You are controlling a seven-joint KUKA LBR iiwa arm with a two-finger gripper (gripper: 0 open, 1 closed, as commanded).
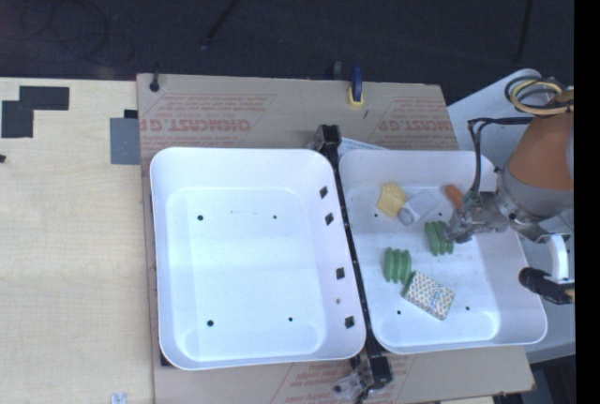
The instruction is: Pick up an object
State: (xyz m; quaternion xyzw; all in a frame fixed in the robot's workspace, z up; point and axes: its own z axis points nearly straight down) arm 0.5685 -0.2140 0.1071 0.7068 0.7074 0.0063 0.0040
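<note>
Under arm (pixel 539 168), gripper (pixel 466 222) fingertips indistinct beside green piece (pixel 438 238).

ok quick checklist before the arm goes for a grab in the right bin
1. Gripper is over the right bin: ok.
2. A target sits close by, the green ridged piece just beside the gripper: ok.
3. Something between the gripper's fingers already: cannot tell.
4. Neighbours crowd the target, grey cylinder and orange object lie close above it: not ok.
5. Spare targets lie apart, second green piece, patterned packet, yellow block: ok.
</note>
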